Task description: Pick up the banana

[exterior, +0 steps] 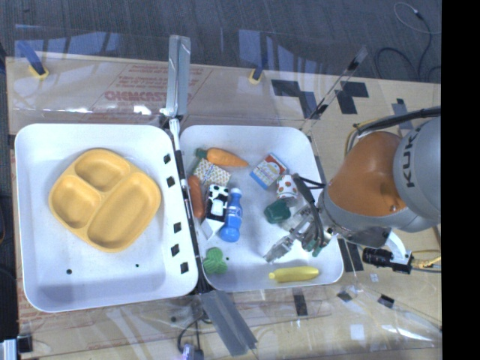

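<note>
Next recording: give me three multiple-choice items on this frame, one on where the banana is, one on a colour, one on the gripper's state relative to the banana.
1. Where does the small yellow plastic banana lie?
A. on the divided plate
B. near the front edge of the right white bin
C. on the bench outside the bins

2. What colour is the divided plastic plate in the left white bin?
A. yellow
B. blue
C. green

3. How does the two-finger gripper stand to the banana?
A. holds it lifted
B. presses it flat
C. just above it in the view, apart from it

Answers: 1 B, the banana rests by that bin's front wall. 2 A, the three-section plate is yellow. 3 C, a strip of white bin floor shows between gripper and banana.
</note>
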